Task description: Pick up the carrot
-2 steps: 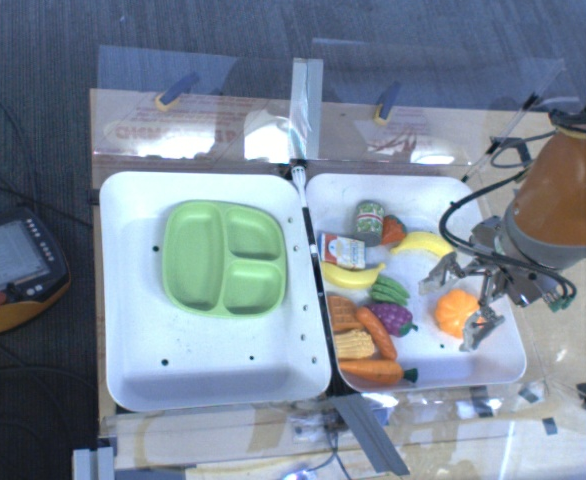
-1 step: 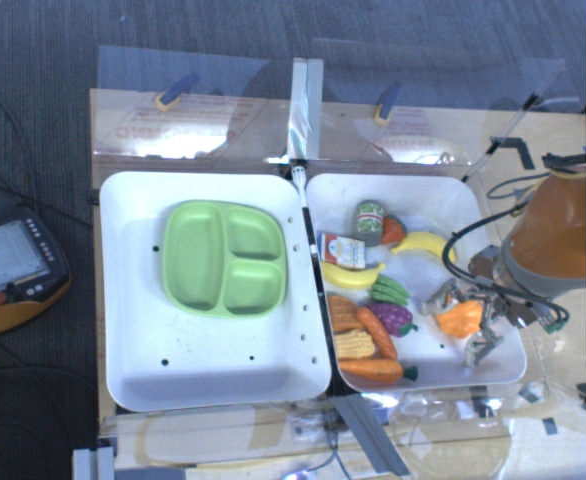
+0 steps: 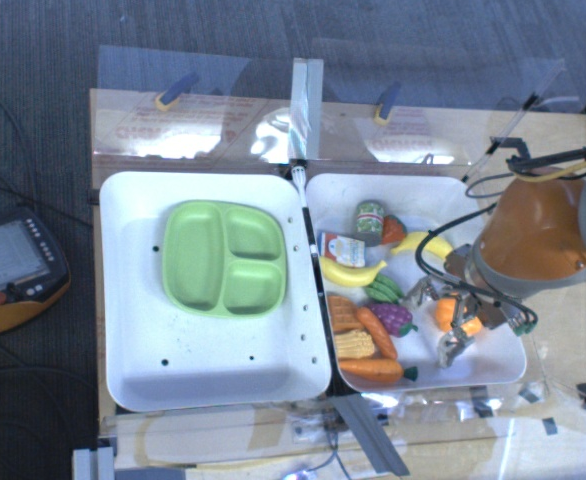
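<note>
Two shallow white bins sit side by side on the tabletop (image 3: 113,118). The left bin (image 3: 133,358) holds a green divided plate (image 3: 223,258) in its upper middle. The right bin (image 3: 503,363) holds a cluster of toy foods along its left half: a green can (image 3: 370,215) at the top, a small red item (image 3: 394,230) touching it, a banana (image 3: 351,273) below, a green vegetable (image 3: 384,290), purple grapes (image 3: 396,316), a corn cob (image 3: 351,345), and a waffle-like piece (image 3: 341,314).

The carrot (image 3: 371,371) lies flat at the lower left of the right bin, near the front wall, its length running left to right, just below the corn cob.

The arm (image 3: 533,230) enters from the right of the frame. The hand (image 3: 455,326) hangs over the right-centre of the right bin, well apart from the carrot, its fingers (image 3: 447,349) spread apart around a small orange object (image 3: 446,313); whether they actually grip it cannot be told.

A handheld control pendant (image 3: 13,268) lies at the left of the frame.
</note>
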Robot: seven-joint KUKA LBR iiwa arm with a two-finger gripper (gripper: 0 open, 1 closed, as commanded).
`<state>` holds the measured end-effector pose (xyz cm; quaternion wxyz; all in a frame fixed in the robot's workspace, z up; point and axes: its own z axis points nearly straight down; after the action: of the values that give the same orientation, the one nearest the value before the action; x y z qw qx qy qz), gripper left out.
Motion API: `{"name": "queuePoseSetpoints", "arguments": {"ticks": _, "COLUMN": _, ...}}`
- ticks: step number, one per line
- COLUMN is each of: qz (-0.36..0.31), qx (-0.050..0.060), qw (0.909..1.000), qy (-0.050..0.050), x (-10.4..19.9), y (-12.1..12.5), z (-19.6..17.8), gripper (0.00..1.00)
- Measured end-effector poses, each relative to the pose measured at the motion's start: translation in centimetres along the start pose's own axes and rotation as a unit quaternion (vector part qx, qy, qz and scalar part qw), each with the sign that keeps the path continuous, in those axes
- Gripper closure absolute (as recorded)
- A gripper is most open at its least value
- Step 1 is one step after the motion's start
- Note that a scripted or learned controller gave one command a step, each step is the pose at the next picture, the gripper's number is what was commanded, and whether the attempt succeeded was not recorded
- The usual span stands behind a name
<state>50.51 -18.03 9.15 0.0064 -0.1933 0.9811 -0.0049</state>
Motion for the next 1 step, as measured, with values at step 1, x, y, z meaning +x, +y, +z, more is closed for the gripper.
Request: {"name": "queuePoseSetpoints", "arguments": {"ticks": 1, "qz": 0.000, "qx": 0.001, "qw": 1.0000, "qy": -0.002, "x": -0.28, "y": 0.02, "z": -1.14, "gripper": 1.00}}
